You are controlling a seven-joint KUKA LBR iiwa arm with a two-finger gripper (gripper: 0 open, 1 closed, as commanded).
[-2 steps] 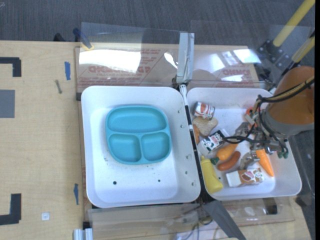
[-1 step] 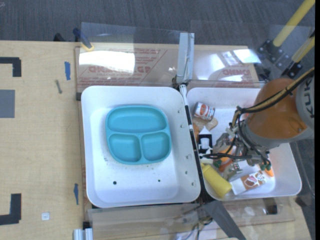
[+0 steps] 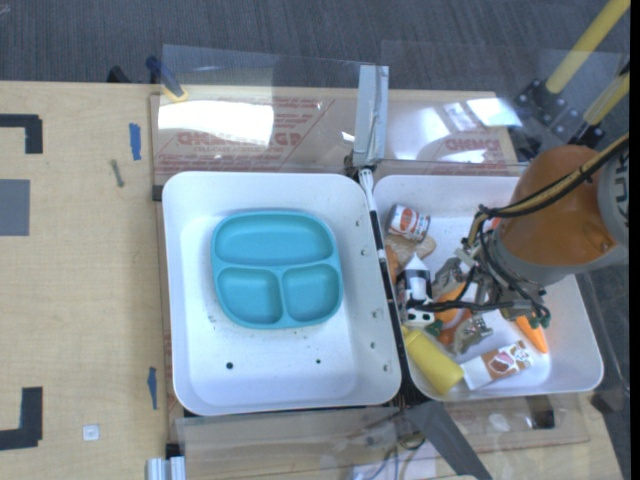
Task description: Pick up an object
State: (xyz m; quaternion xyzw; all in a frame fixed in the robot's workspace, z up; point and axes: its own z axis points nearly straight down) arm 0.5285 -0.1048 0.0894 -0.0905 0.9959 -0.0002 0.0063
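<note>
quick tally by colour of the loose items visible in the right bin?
Yellow: 1, the yellow plastic cylinder
Orange: 1, the orange carrot-shaped toy
Red and white: 2, the small can with a red-brown label and the flat red-and-white packet
Total: 4 clearly visible; the clutter under the pincer is too tangled to count.

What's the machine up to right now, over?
Gripper low in right bin, among cluttered objects. Grasp unconfirmed. Blue tray sits in left bin.

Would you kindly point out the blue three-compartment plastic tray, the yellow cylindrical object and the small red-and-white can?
Blue three-compartment plastic tray [image 3: 275, 236]: camera view, bare floor of its long upper compartment.
Yellow cylindrical object [image 3: 434, 361]: camera view, mid-body.
Small red-and-white can [image 3: 406, 222]: camera view, its side label.
</note>
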